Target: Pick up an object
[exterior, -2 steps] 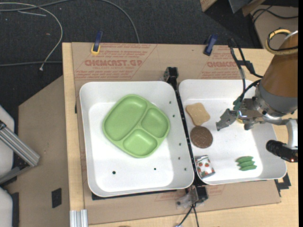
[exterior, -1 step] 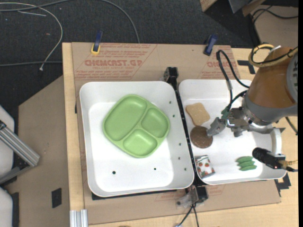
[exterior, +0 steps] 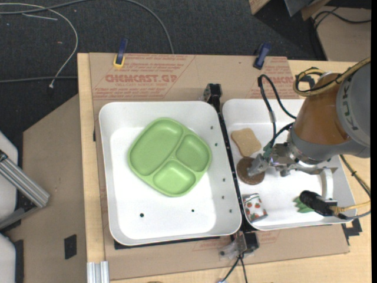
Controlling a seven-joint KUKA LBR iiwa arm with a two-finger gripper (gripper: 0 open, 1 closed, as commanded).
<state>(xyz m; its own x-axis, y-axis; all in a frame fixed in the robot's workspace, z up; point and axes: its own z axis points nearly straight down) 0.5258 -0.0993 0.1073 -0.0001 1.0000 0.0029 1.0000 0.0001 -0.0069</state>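
The brown disc [exterior: 242, 171] looks like the pick here, lying in the right bin [exterior: 278, 198] near its left wall, and it's not off the floor yet. Taking it from the top: the desk [exterior: 147, 75] carries both bins, and the left bin [exterior: 171, 214] holds just the green divided plate [exterior: 169, 156], well apart from the action. The arm [exterior: 321, 122] is reaching low into the right bin, and the hand [exterior: 258, 167] is right down at the disc's edge, touching it or just beside it. Open or closed? Can't tell from this angle, and nothing shows as gripped. The tan slice [exterior: 246, 140] sits just behind the disc, the small white carton [exterior: 254, 207] in the near corner. So the approach looks done; grasp and lift are still to come.
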